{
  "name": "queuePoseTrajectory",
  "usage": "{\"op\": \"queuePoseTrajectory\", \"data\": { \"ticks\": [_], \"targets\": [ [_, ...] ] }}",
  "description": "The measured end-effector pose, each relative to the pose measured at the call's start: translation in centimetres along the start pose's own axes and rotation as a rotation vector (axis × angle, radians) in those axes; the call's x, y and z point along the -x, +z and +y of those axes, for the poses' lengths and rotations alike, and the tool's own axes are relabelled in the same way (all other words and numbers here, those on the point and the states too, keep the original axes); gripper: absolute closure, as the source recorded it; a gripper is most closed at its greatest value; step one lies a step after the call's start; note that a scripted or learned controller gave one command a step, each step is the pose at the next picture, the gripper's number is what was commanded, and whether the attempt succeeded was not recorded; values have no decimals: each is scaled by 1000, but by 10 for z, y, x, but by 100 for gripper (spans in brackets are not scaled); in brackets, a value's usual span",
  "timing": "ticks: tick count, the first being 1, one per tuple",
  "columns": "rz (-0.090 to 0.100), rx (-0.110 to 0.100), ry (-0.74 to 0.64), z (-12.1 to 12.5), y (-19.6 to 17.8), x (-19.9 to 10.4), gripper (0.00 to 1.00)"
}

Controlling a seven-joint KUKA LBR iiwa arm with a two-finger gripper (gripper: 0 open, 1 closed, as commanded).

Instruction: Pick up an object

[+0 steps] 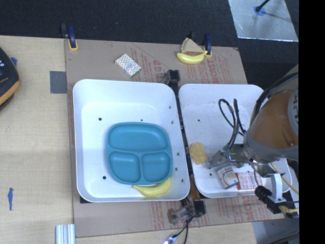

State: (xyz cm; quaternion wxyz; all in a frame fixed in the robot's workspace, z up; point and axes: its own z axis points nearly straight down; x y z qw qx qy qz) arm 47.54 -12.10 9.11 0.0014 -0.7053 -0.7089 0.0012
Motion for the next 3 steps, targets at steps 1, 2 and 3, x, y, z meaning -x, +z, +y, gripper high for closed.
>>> {"op": "queuePoseTrajectory", "data": {
  "ticks": [1,2,3],
  "targets": [
    [-1,2,2,0,-1,42,0],
    [-1,3,1,113,-110,53,0],
    [0,0,1,52,-110,48,0]
  ]
}}
